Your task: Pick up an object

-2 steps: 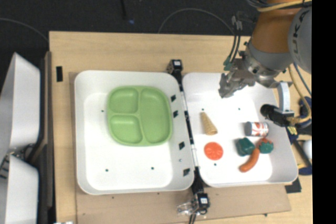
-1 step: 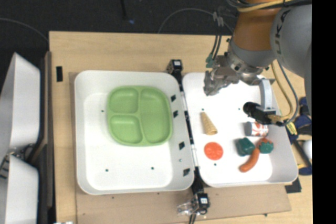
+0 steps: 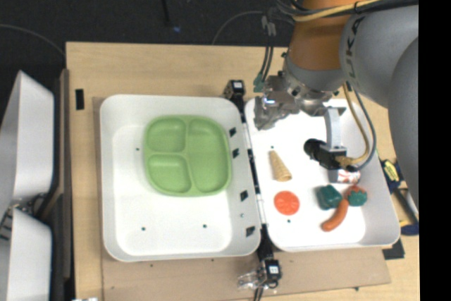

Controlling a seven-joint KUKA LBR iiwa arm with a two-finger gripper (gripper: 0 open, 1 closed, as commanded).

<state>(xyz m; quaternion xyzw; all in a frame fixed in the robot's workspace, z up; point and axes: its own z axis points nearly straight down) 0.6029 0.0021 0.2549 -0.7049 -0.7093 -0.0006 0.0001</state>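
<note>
Now two white bins (image 3: pixel 127 236): one green divided plate (image 3: pixel 188 154) left; right, at 5 o'clock, one waffle cone (image 3: pixel 280 166), tan, ridged, tapered; one orange disc (image 3: pixel 286 203); one sausage (image 3: pixel 335 218). Gripper (image 3: pixel 270 111) at 1 o'clock, opening unclear.

Right bin (image 3: pixel 394 225) holds the loose bits. Tan waffle cone (image 3: pixel 280 165) lies flat near the bin's left side, pointed end up-left, wide end down-right. Just below it, an orange-red round disc (image 3: pixel 286 203), flat on the floor, apart from the cone. Further right, a dark green chunky block (image 3: pixel 328 197) w/ a smaller teal piece (image 3: pixel 357 198) beside it. An orange sausage-shaped item (image 3: pixel 335 217) lies slanted under those two, touching or nearly so; can't tell which. Left bin (image 3: pixel 113 222) has a pale green divided tray (image 3: pixel 188 154), flat, four compartments, upper middle.
</note>
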